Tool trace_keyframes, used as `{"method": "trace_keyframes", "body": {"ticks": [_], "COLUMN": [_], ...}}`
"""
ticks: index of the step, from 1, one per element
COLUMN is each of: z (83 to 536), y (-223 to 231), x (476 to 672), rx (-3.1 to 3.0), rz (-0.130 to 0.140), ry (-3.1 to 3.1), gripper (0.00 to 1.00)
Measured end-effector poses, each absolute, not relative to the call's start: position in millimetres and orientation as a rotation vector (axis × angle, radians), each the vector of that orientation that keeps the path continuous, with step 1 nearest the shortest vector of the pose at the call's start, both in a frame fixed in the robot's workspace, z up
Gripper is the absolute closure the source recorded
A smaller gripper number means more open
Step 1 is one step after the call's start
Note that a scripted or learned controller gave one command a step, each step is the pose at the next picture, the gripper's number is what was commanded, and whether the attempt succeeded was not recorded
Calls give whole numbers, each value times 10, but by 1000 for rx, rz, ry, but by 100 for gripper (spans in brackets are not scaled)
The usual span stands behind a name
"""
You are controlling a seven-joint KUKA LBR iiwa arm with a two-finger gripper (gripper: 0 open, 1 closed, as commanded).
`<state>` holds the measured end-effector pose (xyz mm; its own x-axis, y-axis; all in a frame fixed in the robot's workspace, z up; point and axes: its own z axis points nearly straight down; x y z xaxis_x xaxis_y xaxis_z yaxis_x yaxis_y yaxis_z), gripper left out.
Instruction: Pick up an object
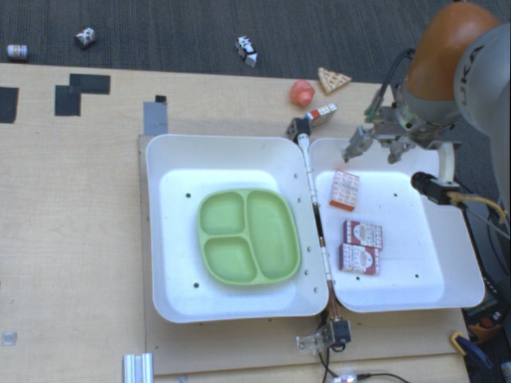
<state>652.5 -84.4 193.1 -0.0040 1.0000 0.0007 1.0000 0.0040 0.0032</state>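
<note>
We see the arm's two-finger gripper (375,148) spread and holding nothing above the right white bin's (459,290) far edge. Just below it lies a small red-and-white printed carton (345,190), long axis running near to far, slightly tilted.

Illumination is bright, even and overhead. The white bins (160,238) glare slightly, losing surface detail. Shadows are soft and short. Focus is moderately soft throughout.

camera: fixed above bench (72,214); slanted down; spans both bins (160,238)
</note>
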Motion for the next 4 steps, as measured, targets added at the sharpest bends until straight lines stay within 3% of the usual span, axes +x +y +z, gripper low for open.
{"method": "trace_keyframes", "body": {"ticks": [1, 2, 3, 4], "z": [972, 869, 981, 1847], "y": [-1227, -960, -957, -290], "x": [5956, 5236, 5256, 4875], "rx": [2212, 2215, 2211, 2215], "rz": [11, 8, 14, 5], "ry": [2218, 2218, 2216, 2225], "gripper": [0, 0, 100, 100]}}
